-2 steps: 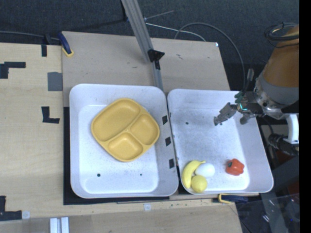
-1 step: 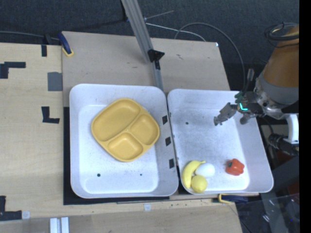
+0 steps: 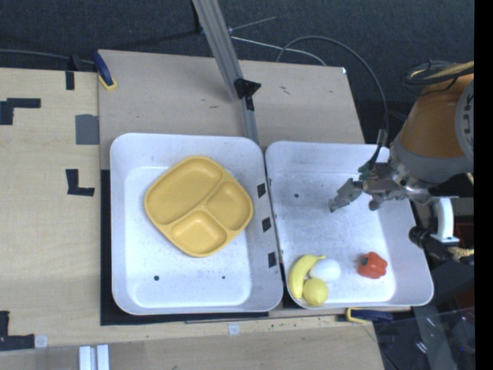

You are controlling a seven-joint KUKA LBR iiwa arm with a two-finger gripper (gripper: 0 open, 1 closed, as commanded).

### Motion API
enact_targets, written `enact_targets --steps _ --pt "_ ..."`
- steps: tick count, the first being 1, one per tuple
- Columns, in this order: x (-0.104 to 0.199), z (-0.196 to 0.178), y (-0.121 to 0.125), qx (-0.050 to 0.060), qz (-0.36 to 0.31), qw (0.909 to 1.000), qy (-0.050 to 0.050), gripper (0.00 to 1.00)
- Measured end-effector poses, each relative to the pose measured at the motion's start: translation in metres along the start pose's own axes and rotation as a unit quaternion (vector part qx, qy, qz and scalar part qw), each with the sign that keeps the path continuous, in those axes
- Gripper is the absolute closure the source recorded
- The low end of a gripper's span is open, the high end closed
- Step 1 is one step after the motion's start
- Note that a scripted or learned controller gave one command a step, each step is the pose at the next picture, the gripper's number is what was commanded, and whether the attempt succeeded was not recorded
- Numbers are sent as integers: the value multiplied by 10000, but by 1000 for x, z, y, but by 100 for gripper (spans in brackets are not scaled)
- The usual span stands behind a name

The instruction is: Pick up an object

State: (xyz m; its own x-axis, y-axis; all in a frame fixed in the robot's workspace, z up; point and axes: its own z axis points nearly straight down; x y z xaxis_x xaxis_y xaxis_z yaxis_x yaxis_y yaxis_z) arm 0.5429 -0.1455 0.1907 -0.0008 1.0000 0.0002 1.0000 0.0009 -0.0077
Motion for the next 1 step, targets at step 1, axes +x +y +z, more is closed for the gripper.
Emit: enact_targets --steps 1 --pt "8 49 5 -4 -6 10000 2 0"
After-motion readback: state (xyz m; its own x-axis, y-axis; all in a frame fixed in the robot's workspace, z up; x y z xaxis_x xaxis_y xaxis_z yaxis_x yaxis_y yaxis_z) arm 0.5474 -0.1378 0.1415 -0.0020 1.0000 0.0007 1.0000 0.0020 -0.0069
